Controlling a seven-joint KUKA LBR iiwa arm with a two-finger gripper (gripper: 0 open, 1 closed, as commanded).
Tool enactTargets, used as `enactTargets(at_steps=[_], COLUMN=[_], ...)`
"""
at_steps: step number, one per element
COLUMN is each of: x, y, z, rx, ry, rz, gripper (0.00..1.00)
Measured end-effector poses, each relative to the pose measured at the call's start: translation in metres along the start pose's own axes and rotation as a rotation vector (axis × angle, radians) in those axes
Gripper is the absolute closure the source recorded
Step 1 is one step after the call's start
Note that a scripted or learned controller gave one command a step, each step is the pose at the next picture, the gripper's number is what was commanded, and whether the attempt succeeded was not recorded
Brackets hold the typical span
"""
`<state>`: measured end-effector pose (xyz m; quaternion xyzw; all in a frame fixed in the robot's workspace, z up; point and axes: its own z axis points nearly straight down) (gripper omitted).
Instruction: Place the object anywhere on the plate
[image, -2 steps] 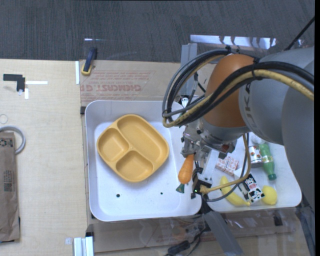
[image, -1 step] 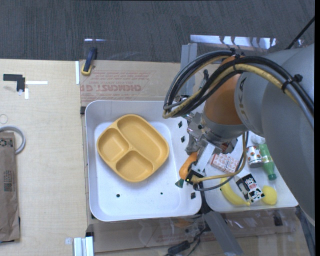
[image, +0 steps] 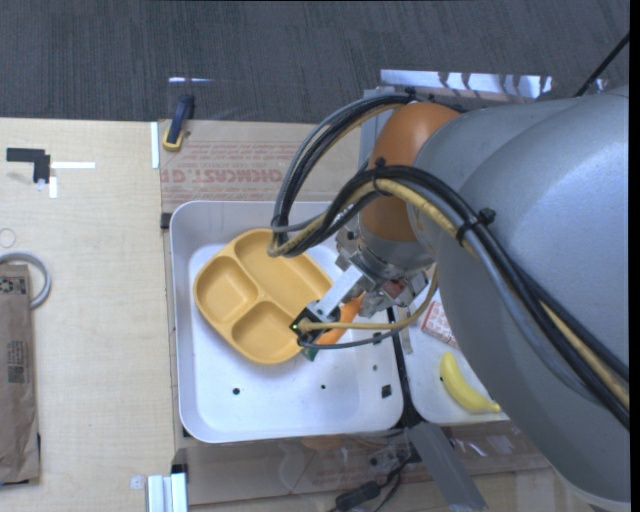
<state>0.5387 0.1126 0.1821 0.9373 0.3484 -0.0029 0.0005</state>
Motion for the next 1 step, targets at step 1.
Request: enactTargets(at_steps=[1], x=[0.0018], y=[-0.0946], z=[0.0869], rx=[0.003], ry=[0.008], rz=[0.139], gripper=[1.00])
